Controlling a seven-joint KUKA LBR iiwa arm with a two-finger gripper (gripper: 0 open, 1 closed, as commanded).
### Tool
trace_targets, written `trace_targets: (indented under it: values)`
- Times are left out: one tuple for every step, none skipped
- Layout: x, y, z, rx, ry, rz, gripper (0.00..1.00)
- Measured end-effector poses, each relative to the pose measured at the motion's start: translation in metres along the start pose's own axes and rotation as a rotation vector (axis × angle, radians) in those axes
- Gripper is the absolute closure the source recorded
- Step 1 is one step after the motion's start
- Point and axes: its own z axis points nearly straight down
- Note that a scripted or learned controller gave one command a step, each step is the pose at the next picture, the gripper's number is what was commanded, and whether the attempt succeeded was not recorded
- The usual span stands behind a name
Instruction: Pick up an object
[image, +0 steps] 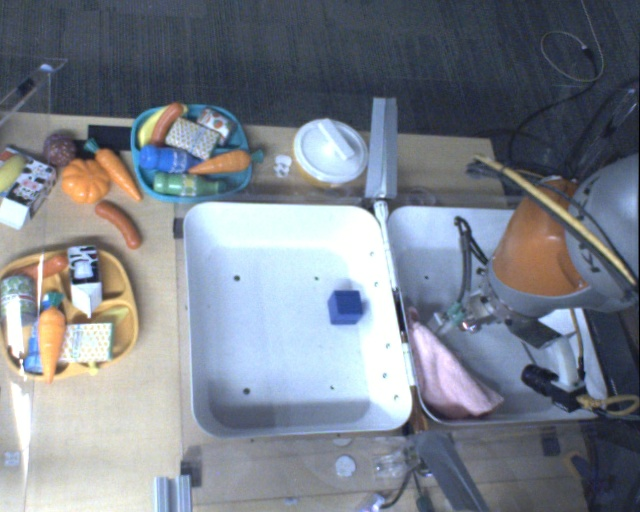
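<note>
On the desk (150, 400), the left bin (250, 300) holds a single blue cube (346, 306), lying apart from every wall, toward the bin's right side. In the right bin (440, 240) a pink cloth (447, 375) is bunched against the left wall. The hand (462, 318) hangs just above the cloth's upper end; whether it is open or closed I cannot tell, and nothing shows in its grasp. This looks like the approach step. Next, it likely must descend onto the cloth and close.
</note>
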Motion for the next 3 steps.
trace_targets:
  values:
    - [-0.041,0.021,-0.03,0.012,0.008,-0.121,0.0]
    - [-0.008,-0.038,-0.006,0.003,0.003,-0.249,0.0]
    - [-0.01,-0.019,-0.001,0.003,0.003,-0.002,0.0]
